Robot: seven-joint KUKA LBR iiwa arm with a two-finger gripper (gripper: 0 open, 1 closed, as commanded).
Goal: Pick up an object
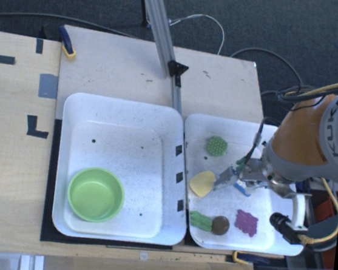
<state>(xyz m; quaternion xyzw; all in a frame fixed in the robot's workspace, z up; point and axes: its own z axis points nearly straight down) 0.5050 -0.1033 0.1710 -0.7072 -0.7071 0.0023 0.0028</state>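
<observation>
In the right bin (243,129) lie a pale yellow rounded piece (202,183), a green bumpy ball (217,146), a purple spiky piece (246,221), a brown ball (220,225) and a green elongated piece (201,219). My gripper (230,177) hangs low over the middle of that bin, just right of the yellow piece, with its fingers spread apart and nothing between them. A small blue thing (245,190) shows just below the gripper body.
A green bowl (95,194) sits in the front left corner of the left bin (123,110). A grey pole (163,30) slants down to the wall between the bins. The arm's orange band (303,135) covers the right bin's right side.
</observation>
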